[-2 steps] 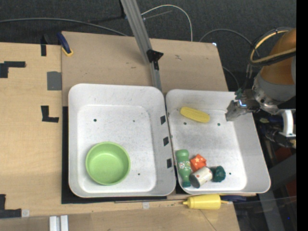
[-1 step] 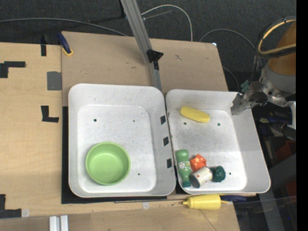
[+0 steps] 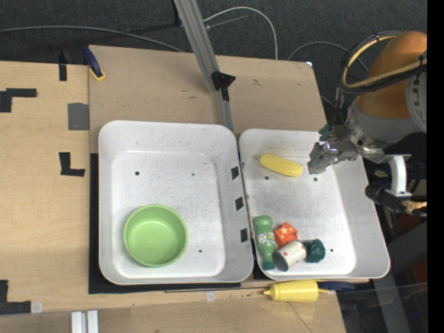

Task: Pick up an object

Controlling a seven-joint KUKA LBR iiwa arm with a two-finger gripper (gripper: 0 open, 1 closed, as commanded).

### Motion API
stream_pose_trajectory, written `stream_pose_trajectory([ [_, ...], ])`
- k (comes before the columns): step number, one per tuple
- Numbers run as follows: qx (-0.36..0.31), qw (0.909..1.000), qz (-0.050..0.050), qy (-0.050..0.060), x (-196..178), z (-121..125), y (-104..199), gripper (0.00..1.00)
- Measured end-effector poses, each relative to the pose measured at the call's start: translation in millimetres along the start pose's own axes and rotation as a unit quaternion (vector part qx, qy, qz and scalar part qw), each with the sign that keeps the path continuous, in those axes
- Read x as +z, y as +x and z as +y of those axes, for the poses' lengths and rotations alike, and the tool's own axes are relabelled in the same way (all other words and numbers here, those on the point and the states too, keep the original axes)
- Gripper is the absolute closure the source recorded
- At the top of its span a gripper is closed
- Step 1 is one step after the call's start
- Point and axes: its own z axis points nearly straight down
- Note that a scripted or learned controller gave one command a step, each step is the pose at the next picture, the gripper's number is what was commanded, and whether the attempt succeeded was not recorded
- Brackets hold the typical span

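the arm (image 3: pixel 388 89) comes in from the right edge of the frame, and its gripper (image 3: pixel 323 155) hangs over the upper right part of the right bin (image 3: pixel 361 255). whether it is open or closed i cannot tell; nothing shows between its tips. the corn (image 3: pixel 281 165), yellow, lies flat in the upper left of that bin, just left of the gripper and apart from it. lower in the same bin, near the bottom edge, sits a cluster well below the gripper: a green bottle (image 3: pixel 263 241) along the left wall, an orange block (image 3: pixel 285 233) beside it, a grey can (image 3: pixel 290 254) on its side, and a dark green piece (image 3: pixel 316 250) touching the can's right end. the left bin (image 3: pixel 173 144) holds a green bowl (image 3: pixel 155 235) in its lower left. a yellow bottle (image 3: pixel 295 291) lies on the bench just below the right bin.
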Motion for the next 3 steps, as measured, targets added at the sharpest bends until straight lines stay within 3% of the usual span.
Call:
stream_pose_trajectory([
  [3, -0.001, 1.0, 0.0, 0.0, 12.3, -11.2, 156.1, 1.0],
])
